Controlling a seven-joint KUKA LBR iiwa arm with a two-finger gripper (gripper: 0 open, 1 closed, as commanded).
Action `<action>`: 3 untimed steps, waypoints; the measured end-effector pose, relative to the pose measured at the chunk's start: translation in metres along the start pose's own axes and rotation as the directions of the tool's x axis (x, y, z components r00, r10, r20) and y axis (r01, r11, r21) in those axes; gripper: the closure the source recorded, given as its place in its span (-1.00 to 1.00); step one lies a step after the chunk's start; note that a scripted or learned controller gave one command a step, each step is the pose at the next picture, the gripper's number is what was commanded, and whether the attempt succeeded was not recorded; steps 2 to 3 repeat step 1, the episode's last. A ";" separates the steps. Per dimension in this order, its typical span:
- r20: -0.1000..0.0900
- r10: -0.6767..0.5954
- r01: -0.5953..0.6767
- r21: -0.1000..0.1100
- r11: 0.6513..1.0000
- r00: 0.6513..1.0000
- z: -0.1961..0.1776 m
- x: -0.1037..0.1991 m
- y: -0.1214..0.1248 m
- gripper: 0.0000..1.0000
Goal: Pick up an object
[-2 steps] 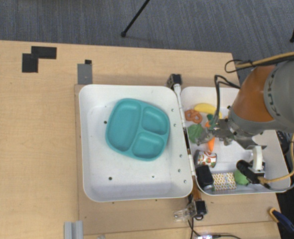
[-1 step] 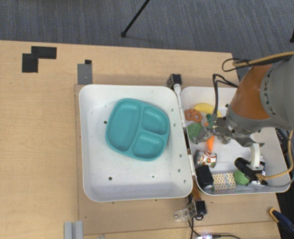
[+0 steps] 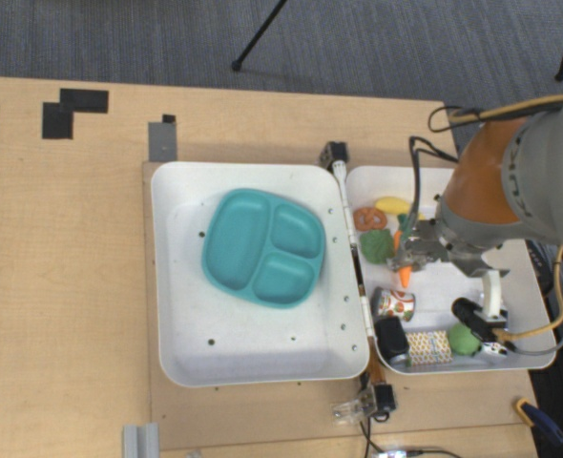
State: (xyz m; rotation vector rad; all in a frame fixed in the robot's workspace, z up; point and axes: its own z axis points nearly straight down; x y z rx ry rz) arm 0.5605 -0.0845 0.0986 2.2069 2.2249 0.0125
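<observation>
Gripper [image 3: 410,252] low in right bin [image 3: 530,356] at frame right, poised over small orange piece [image 3: 405,277] beside green toy [image 3: 377,244]; fingers' state unclear; teal tray [image 3: 262,246] sits apart in left bin [image 3: 181,332].

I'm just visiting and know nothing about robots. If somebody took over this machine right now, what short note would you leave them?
Gripper: low inside the right white bin, near its left side; whether it is open or shut cannot be made out.
Things: a green leafy toy vegetable, small orange carrot-like piece, yellow banana-shaped toy, brown ring-shaped toy and small printed can lie in that bin. A teal divided plate sits in the left white bin.
Done: nothing visibly lifted.
Left: grasp one object and raise it.
</observation>
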 end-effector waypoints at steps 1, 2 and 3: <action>-0.001 0.001 -0.001 0.006 1.000 1.000 -0.103 0.052 0.056 1.00; -0.001 0.001 -0.001 0.006 1.000 1.000 -0.103 0.052 0.056 1.00; -0.001 0.001 -0.001 0.006 1.000 1.000 -0.103 0.052 0.056 1.00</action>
